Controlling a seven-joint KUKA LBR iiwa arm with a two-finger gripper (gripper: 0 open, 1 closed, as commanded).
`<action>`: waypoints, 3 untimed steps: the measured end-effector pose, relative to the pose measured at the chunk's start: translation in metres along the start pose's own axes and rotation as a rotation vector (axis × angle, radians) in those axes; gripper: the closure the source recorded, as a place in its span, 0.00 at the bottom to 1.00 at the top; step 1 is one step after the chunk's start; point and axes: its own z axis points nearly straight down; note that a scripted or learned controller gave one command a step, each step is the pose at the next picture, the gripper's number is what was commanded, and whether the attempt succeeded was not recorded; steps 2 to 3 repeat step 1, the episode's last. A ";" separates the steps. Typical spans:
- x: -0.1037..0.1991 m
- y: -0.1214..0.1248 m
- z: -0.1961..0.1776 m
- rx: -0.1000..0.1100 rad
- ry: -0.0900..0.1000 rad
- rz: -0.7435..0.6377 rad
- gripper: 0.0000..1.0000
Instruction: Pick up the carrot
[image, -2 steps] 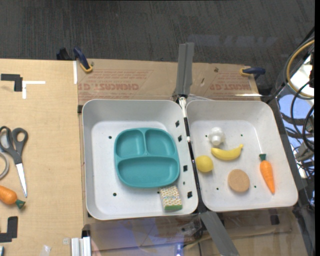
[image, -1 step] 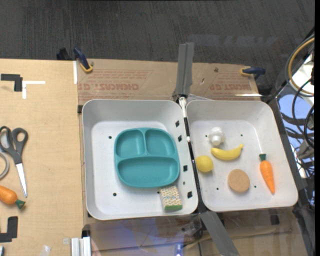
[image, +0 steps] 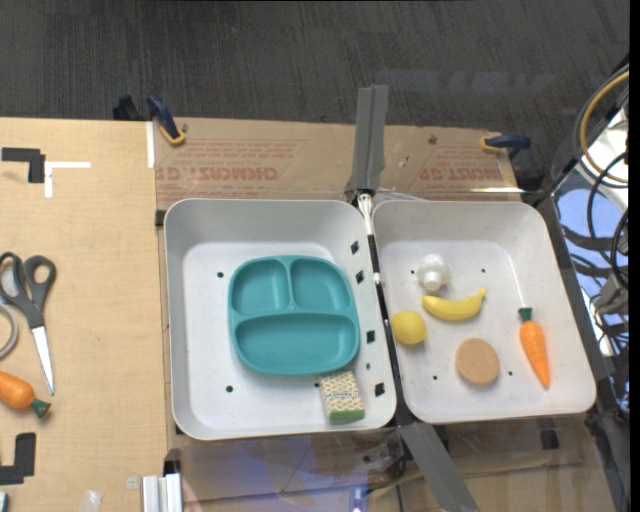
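Sponge (image: 343, 397) sits harmless; carrot (image: 535, 350) lies just beside the right bin's wall (image: 570, 320).
Jaws, whose state I cannot tell, may strike that wall.

Orange carrot (image: 535, 349), green top. Yellow banana (image: 454, 305) and lemon (image: 408, 328). Tan round cookie (image: 478, 361). Teal divided plate (image: 294, 314). Sponge (image: 343, 397) speckled yellow, green edge. White bins (image: 190, 330).

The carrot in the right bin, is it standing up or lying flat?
Lying flat: the carrot rests lengthwise on the bin floor, green top pointing toward the back.
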 end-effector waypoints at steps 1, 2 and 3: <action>-0.033 0.013 0.222 -0.001 0.015 0.430 1.00; -0.033 0.013 0.222 -0.001 0.015 0.430 1.00; -0.033 0.013 0.222 -0.001 0.015 0.430 1.00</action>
